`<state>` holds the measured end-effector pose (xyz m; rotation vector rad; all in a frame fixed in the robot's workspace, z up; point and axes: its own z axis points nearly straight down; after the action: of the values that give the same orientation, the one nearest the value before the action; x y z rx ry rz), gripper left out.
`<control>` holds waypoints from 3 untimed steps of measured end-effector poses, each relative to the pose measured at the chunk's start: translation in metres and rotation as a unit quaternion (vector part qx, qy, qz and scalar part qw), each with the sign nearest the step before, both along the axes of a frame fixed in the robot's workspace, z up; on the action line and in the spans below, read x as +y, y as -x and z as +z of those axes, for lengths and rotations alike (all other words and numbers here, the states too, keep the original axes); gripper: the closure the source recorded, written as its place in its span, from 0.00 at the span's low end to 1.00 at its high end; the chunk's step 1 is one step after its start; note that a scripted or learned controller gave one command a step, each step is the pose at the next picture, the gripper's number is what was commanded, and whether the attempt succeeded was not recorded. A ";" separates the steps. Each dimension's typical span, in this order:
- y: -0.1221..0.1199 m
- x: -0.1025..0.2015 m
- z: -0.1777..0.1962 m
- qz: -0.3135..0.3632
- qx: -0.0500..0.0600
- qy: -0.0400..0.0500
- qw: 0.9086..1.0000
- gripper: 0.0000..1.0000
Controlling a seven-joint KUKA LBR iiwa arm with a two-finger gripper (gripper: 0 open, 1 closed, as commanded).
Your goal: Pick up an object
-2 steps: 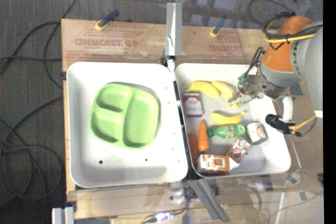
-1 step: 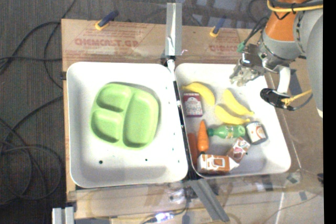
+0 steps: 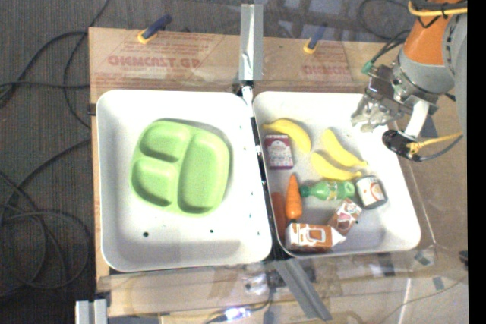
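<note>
- Two white bins sit side by side on the bench: the left bin point(image 3: 114, 239) and the right bin point(image 3: 395, 231), which serves as the landmark here.
- One green tray point(image 3: 182, 167) with three compartments lies in the left bin, well apart from the right bin's contents.
- One gripper point(image 3: 372, 116) hangs over the right bin's far right corner, above bare white floor; whether it is spread or closed I cannot tell, and nothing is seen in it.
- Two bananas lie in the right bin: one banana point(image 3: 292, 134) near its far left, the second banana point(image 3: 338, 155) near its middle, closest to the gripper.
- Two carrots lie along the right bin's left side: a longer carrot point(image 3: 293, 197) and a shorter carrot point(image 3: 278, 209) beside the wall.
- One green bottle point(image 3: 328, 190) lies in the right bin's middle, touching the second banana.
- One orange carton point(image 3: 310, 237) rests at the right bin's near edge.
- One dark red packet point(image 3: 279, 152) lies by the left wall.
- Two small packs, one point(image 3: 370, 192) right of the bottle and one point(image 3: 346, 217) just nearer.
- To do the step well, I judge the second banana the best target: approach from above, span its narrow width, and steer wide of the bottle.
</note>
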<state>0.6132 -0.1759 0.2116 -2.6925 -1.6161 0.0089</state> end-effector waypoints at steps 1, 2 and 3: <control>-0.055 -0.017 0.007 0.057 0.000 0.001 0.998 1.00; -0.055 -0.017 0.015 0.058 0.002 0.004 0.998 1.00; -0.043 -0.011 -0.013 0.086 0.000 0.001 0.996 1.00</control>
<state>0.6557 -0.1869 0.1982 -2.5444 -1.8433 0.0097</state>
